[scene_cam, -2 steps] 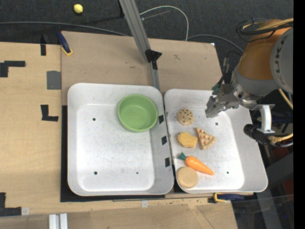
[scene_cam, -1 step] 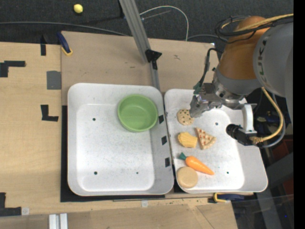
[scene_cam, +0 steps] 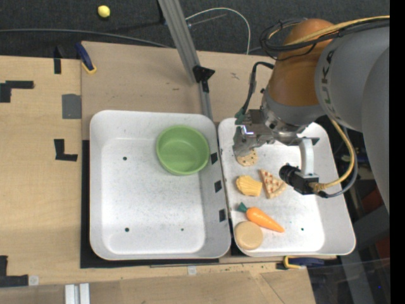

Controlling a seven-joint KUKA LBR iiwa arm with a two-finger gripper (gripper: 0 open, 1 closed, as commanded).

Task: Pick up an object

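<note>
One round tan cracker [scene_cam: 247, 158], dotted with holes, lies under the fingers [scene_cam: 242, 145].

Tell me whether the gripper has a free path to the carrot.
Probably yes. The carrot lies uncovered in the right bin, apart from the toys beside it, and the gripper is over the same bin.

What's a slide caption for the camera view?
KUKA arm's claw lowered over a cracker in the right bin; green bowl in the left bin.

Yellow ball [scene_cam: 104, 11] lies beyond the bench [scene_cam: 38, 170].
</note>
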